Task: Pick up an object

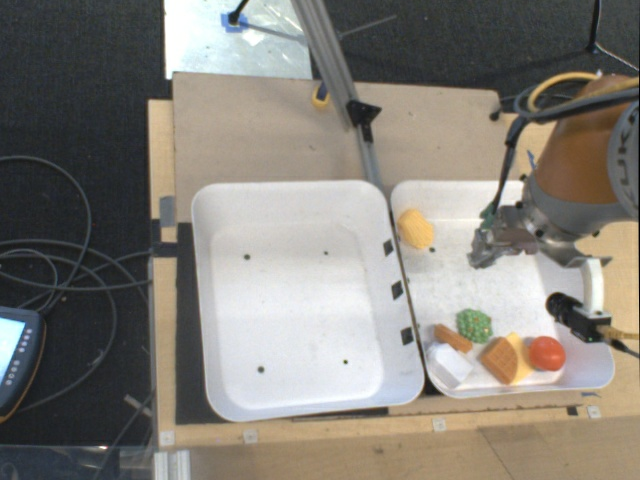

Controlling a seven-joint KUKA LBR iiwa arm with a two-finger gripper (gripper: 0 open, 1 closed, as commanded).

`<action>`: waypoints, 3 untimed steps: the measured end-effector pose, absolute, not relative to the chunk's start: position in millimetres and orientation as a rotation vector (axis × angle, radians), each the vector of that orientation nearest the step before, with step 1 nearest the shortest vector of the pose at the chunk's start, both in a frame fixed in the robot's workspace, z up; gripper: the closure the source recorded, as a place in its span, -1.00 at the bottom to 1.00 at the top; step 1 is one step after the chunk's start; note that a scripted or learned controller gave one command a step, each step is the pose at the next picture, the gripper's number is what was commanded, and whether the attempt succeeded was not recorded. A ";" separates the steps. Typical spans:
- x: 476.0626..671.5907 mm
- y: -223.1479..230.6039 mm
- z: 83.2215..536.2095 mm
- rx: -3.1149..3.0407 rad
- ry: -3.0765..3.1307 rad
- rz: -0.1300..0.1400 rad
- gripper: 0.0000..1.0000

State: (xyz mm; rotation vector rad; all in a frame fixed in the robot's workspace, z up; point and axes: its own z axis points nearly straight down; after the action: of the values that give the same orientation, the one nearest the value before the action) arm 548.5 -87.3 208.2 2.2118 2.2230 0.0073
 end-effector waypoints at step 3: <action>549.2 22.7 237.9 2.210 2.236 0.002 1.00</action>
State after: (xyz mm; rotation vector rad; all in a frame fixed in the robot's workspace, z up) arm 549.2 22.7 237.9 2.2103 2.2355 0.0024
